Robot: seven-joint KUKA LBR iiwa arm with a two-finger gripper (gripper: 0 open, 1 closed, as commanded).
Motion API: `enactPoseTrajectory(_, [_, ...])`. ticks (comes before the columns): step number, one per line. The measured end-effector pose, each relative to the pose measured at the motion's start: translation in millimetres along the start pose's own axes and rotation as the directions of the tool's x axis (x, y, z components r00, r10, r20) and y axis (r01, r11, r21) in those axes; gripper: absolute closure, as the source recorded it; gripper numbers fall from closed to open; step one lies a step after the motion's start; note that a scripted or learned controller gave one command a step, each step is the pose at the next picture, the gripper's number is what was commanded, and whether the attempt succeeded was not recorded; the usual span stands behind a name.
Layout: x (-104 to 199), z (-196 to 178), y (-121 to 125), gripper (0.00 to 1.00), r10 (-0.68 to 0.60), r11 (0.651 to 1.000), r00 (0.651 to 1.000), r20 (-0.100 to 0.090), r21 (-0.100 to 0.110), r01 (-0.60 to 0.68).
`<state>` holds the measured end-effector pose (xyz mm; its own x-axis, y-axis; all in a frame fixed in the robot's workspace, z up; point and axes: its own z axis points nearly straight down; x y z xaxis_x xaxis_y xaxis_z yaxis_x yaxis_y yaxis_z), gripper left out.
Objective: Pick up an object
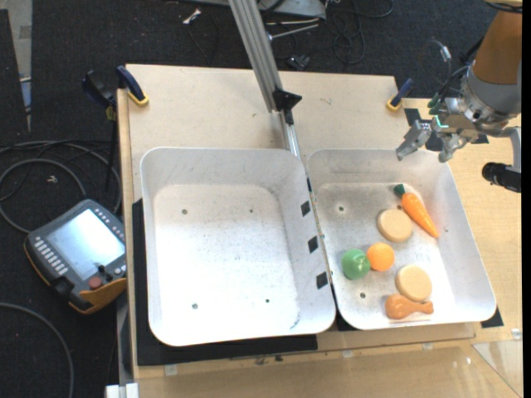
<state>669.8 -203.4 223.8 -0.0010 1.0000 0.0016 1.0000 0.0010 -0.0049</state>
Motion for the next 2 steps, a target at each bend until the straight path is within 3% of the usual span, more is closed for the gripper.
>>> enactPoseTrajectory(1, [0.3,-2.8,0.5,0.0,-0.002,1.0,1.0,0.002,-0.003,0.002])
enactPoseTrajectory(2, [-0.3,59.9,-5.9,0.0,0.001,1.0,1.0,0.0,0.001,-0.001])
